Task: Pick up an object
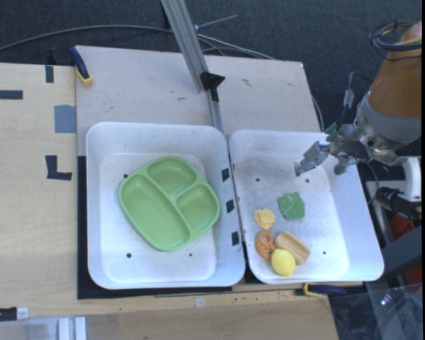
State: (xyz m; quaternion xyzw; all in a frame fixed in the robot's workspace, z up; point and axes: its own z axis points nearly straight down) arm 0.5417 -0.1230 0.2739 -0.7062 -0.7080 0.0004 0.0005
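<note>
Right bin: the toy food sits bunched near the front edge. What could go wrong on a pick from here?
1. The lemon, hot dog and pretzel touch, so a grasp may shove neighbours or catch two.
2. That cluster lies close to the right bin front wall, which could block the gripper.
3. The green leaf looks flat, so it may slip out.

The arm enters from the right, its orange band [400, 73] uppermost and the grey wrist section [389, 122] just below it, leaning leftward. From the wrist the gripper [310, 160] stretches out to the left and slightly downward, held at a slant rather than pointing straight down. Its two grey fingers [306, 163] lie close beside each other with nothing visible between them, though their exact spacing is too small to judge. A green fitting sits just behind the fingers, toward the wrist.
</note>
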